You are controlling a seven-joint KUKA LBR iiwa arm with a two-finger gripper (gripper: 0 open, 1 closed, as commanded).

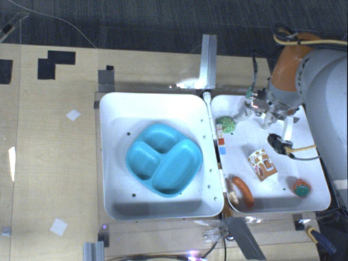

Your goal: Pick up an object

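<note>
Clearance and obstructions, both bins.

Left bin (pixel 114 145): a blue divided tray (pixel 164 159) filled the centre, leaving only a bare margin along the walls. Right bin (pixel 321 197): the arm (pixel 321 91) and gripper (pixel 270 112) covered the upper right corner (cables trailing beside). A green object (pixel 227 125) sat against the divider (pixel 215 145), a hot dog (pixel 241 191) in the lower left corner, a small house-shaped toy (pixel 262 164) mid-floor, and a round green-orange piece (pixel 302 188) lower right. Open floor lay between these, well apart.
</note>
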